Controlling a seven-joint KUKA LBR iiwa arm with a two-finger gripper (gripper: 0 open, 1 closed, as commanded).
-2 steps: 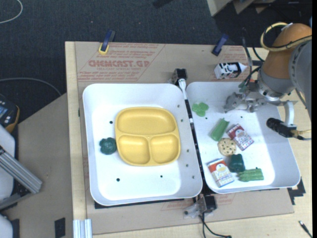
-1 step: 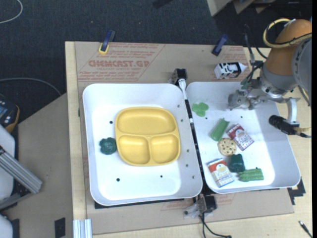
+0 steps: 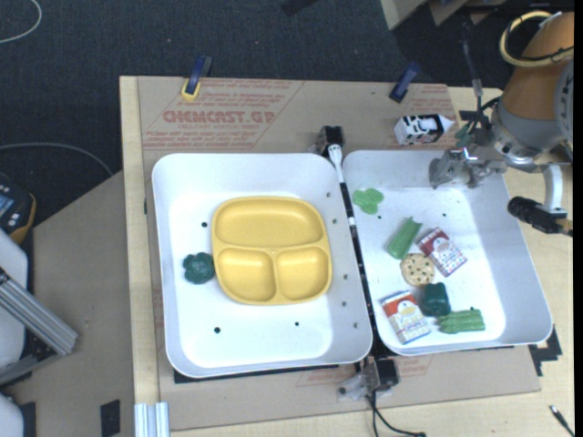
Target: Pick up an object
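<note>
My gripper [image 3: 458,173] hangs over the far corner of the right bin [image 3: 510,271], open, with nothing between its fingers. The objects lie nearer the front of that bin. There is a pale green leaf piece [image 3: 368,200], a green pickle [image 3: 403,238], a red-and-white packet [image 3: 444,251], and a round cookie [image 3: 417,269]. Further forward lie a dark teal block [image 3: 434,299], a red-and-white carton [image 3: 405,317] and a green vegetable [image 3: 462,320]. All of them sit left of and below the gripper, apart from it.
The left bin [image 3: 173,208] holds a yellow divided plate [image 3: 271,248] and a dark green toy [image 3: 198,267]. A black-and-white toy [image 3: 424,127] sits on the bench behind the right bin. Clamps [image 3: 195,77] grip the bench's far edge.
</note>
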